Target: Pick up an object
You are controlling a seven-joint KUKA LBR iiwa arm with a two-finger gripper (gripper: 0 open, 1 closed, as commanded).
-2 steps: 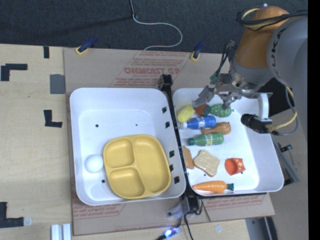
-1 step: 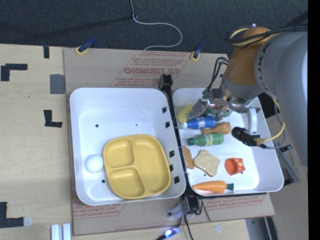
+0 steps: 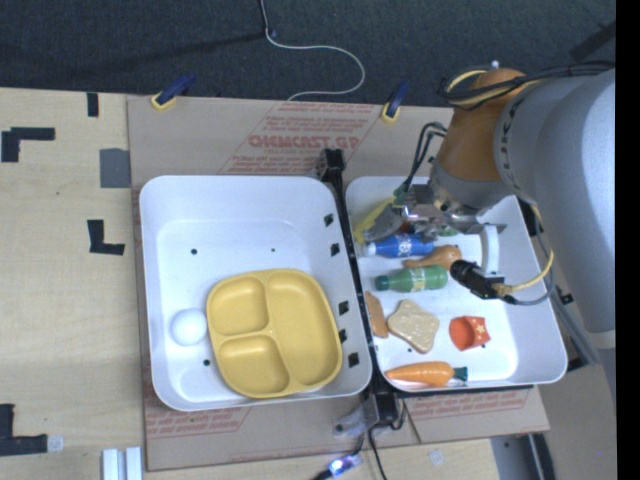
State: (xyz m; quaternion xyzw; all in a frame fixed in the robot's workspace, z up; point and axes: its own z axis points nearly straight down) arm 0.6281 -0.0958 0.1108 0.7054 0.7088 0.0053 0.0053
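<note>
My claw (image 3: 418,220) is down in the right bin (image 3: 530,353), over the crowded far-left corner where the blue bottle (image 3: 400,248) lies just beside the green bottle (image 3: 412,280); my own wrist hides it, so I cannot tell its state. Risk as I judge it: bottles round and packed close, so a squeeze may roll one aside or catch two

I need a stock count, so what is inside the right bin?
The right bin holds a blue bottle, green bottle, toast slice, carrot and a red piece. The arm covers its far corner.
</note>
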